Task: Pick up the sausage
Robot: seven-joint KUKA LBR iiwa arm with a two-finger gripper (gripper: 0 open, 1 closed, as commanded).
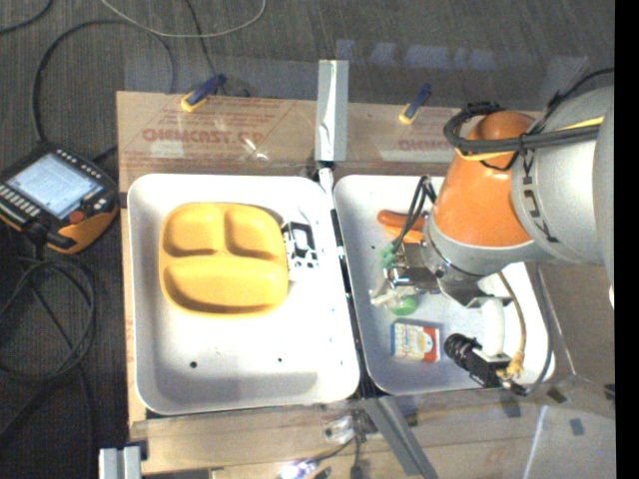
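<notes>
Gripper [397,272] hangs low inside the right bin [351,267], under the big orange and grey arm [499,198]. It is too small and too hidden by the arm to tell how it is set. Nothing can be seen caught in it.

Just above it and a little to the side lies the sausage [396,220], a thin orange-red stick near the top of the same bin (part of it goes under the arm). It looks like it rests on the bin floor, so the pick-up does not seem done yet.

Below the gripper sits a small red and white packet [415,341]. Next door, the left bin [140,297] holds a yellow tray [224,257].
</notes>
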